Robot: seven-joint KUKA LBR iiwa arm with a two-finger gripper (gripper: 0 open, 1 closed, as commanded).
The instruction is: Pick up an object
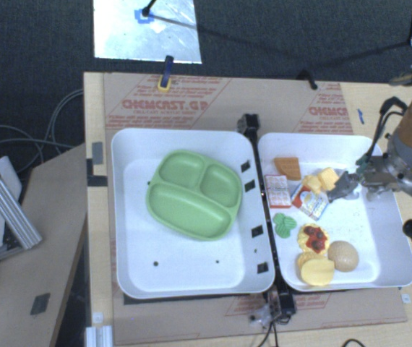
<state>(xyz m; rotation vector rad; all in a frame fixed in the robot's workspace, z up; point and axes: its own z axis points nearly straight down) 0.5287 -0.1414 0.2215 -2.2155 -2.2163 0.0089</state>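
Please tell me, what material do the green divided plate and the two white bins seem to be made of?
The green divided plate looks like moulded plastic with a matte finish: even colour, rounded compartment edges, soft shading. The left bin and the right bin also look like plastic, smooth and slightly glossy, with rounded rims; this is a guess from their look.

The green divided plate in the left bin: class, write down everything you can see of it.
The green divided plate is a pale green, matte, plastic-looking tray with rounded corners. Raised ridges split it into three compartments: one long one along the near side and two smaller ones behind. It lies flat and right way up, turned at a slant, near the middle of the left white bin. It rests on the bin floor, and nothing lies in it.
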